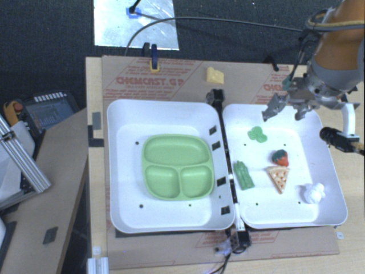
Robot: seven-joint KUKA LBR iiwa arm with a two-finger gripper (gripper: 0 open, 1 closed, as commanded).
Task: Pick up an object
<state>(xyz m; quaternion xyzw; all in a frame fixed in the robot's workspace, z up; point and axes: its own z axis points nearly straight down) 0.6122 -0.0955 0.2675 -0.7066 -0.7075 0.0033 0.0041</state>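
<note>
A green divided plate (177, 167) is lying in the left bin (122, 119). A toy pizza slice (279, 178) is sitting in the right bin (328, 176). Above its far edge, the gripper (287, 111) is hanging, jaws apart, holding nothing.

Arm (342, 33) cut off at top right edge. White lump (313, 193) near right bin's (328, 153) front right corner too blurred to identify.
</note>
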